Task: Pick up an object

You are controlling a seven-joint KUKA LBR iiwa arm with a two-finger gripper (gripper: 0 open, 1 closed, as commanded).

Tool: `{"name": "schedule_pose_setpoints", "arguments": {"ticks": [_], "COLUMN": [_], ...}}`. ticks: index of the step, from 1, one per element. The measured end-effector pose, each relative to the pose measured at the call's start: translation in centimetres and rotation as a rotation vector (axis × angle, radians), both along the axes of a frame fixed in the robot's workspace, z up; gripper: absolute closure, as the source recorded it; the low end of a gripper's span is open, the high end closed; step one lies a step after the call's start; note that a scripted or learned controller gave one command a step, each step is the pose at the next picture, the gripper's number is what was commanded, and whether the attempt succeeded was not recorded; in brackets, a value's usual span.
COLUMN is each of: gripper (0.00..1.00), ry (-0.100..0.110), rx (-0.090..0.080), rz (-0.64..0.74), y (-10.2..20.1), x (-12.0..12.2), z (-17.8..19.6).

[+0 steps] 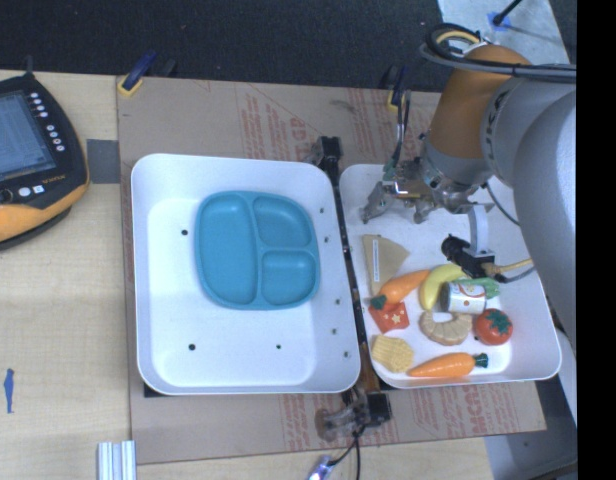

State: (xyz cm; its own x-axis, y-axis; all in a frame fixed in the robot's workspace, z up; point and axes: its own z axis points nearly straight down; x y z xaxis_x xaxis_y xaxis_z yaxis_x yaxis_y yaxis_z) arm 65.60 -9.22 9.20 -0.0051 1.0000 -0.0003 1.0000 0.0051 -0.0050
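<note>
While the gripper (398,204) hangs spread, two carrots (443,366), one tomato (493,327), one blue plate (256,249).

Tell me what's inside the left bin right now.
The left bin holds one thing: a blue divided plate lying flat, its three compartments bare. Whatever part of the bin floor lies under the plate is covered, so that can't be checked.
</note>
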Motion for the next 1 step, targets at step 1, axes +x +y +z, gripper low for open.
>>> {"name": "schedule_pose_setpoints", "arguments": {"ticks": [1], "gripper": [0.00], "ry": [0.000], "rx": [0.000], "rz": [0.000], "y": [-0.04], "x": [0.00], "z": [0.00]}}
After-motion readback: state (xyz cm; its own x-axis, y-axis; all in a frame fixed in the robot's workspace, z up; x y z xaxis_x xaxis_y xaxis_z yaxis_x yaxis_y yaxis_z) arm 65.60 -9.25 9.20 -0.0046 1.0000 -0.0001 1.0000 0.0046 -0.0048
